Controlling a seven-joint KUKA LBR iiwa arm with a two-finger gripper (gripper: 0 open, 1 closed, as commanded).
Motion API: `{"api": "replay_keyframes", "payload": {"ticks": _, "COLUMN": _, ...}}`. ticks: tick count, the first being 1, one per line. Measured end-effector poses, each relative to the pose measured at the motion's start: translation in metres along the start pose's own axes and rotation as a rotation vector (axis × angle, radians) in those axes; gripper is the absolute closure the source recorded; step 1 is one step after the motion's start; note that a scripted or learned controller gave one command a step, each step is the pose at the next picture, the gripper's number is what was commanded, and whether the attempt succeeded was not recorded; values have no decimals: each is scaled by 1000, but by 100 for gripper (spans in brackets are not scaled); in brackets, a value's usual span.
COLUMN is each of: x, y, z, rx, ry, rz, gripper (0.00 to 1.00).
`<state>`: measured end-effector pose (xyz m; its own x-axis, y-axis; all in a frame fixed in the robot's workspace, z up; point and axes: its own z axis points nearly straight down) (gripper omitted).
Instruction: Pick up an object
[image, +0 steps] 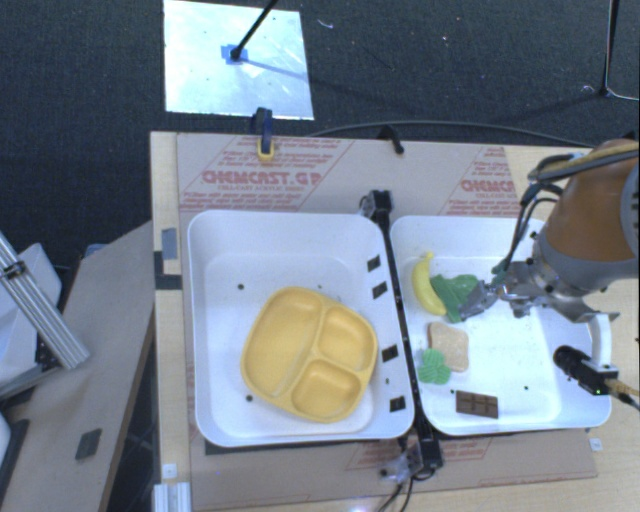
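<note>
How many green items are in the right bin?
2: a larger green piece beside the banana at the gripper, and a small green one near the divider. The arm may hide others.

A divided tray (309, 353) lies in the left bin (215, 300); food items fill the right bin (540, 400).

On the surface (170, 330) sit two white bins: the left bin (215, 300) holds a yellow divided tray (309, 352), and the right bin (545, 410) holds a yellow banana (426, 283), a green leafy toy (457, 292), a tan slice of bread (449, 346), a small green piece (435, 368) and a brown chocolate bar (477, 404). The arm (590, 225) reaches in from the right with its pincer (482, 300) low over the right bin, at the green leafy toy's right edge beside the banana.
</note>
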<state>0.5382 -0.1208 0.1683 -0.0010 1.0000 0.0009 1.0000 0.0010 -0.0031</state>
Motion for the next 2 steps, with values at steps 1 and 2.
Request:
{"api": "replay_keyframes", "payload": {"ticks": 1, "x": 1, "y": 4, "z": 62, "rx": 1, "ry": 0, "rz": 0, "gripper": 0}}
{"api": "replay_keyframes", "payload": {"ticks": 2, "x": 1, "y": 6, "z": 48, "rx": -6, "ry": -2, "rz": -1, "gripper": 100}}
